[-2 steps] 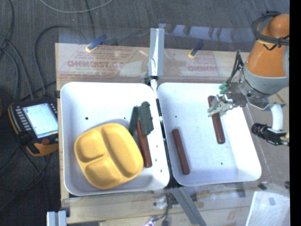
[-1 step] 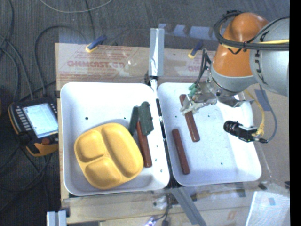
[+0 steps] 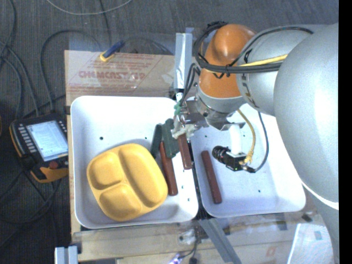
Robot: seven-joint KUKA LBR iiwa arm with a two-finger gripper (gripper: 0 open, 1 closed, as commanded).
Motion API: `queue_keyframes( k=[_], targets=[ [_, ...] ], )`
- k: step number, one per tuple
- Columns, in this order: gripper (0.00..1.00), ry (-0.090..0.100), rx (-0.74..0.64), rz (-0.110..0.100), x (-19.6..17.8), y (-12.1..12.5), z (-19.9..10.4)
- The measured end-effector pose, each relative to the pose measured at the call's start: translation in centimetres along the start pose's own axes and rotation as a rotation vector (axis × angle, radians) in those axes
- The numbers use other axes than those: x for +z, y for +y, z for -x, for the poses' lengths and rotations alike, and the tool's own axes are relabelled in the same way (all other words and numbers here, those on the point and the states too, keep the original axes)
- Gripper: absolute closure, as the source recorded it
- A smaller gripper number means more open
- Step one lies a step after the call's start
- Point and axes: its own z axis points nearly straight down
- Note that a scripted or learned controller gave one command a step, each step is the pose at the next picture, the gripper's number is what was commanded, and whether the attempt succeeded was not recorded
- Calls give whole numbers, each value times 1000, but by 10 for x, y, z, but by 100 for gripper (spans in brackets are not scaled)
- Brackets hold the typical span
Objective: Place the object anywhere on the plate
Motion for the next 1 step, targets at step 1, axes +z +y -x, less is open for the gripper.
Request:
queue_keyframes(
  k=[1],
  targets=[
    [100,-1,-119,0,-4,-27,-73]
  ],
)
